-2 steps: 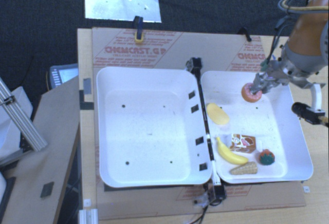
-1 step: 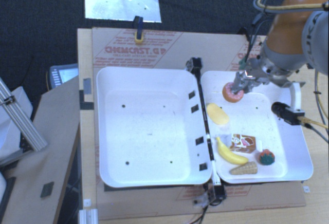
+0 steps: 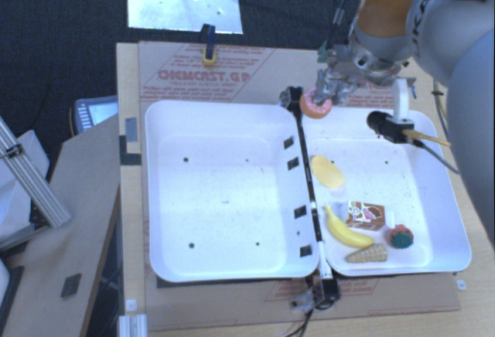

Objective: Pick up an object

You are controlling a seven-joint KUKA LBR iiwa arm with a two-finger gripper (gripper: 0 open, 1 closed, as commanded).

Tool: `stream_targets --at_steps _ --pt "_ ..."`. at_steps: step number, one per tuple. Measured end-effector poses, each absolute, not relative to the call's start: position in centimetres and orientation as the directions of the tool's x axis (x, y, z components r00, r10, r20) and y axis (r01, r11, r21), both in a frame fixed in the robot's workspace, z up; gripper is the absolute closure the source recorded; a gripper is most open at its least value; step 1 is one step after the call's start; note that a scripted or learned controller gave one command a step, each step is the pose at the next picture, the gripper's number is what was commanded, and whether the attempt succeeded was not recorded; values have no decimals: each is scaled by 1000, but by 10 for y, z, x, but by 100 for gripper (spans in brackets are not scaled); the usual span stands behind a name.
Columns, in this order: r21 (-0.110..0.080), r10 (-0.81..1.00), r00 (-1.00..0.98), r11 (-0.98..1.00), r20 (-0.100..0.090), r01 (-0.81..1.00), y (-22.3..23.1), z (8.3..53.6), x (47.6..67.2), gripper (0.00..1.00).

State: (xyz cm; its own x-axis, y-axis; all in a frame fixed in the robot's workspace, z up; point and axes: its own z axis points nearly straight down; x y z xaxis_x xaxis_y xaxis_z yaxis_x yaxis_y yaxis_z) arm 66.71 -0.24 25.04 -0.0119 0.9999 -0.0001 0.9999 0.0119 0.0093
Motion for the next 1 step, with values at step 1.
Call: stream_targets --at_steps 1 --pt "-9 1000 -11 11 3 1000 70 180 602 100"
